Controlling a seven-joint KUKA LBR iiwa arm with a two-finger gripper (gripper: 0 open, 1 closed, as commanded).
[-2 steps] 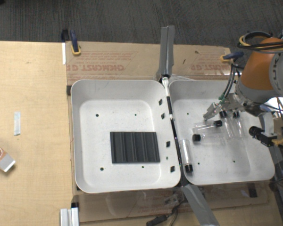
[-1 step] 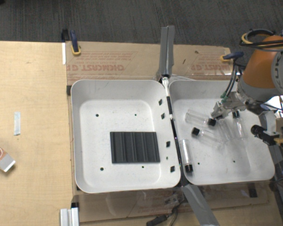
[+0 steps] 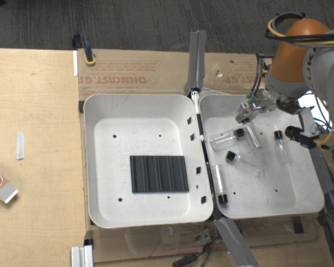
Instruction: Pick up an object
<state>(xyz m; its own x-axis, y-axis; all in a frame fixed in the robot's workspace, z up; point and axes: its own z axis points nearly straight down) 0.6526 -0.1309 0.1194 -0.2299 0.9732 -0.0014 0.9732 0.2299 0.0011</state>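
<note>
Down at the bench's near-left edge, a small red-and-white packet [image 3: 1, 186] lay on the tan board, with a short pale strip [image 3: 20, 146] beyond it toward the far side. Moving right, the left bin [image 3: 94, 149] carried one thing: a dark ribbed block [image 3: 159, 173] sitting flat near its middle, toward the near wall. Across the divider, the right bin [image 3: 300, 199] held a scatter of clear tubes with black caps: one tube [image 3: 219, 184] lay along the bin's left wall, a second [image 3: 225, 138] lay tilted toward the far-left corner, a third [image 3: 251, 136] lay just beside it, and a fourth [image 3: 280, 145] lay closer to the right wall. And up at the far edge, the gripper [image 3: 249, 109] hung low over the bin; whether it was spread or closed, nobody could tell from here.
</note>
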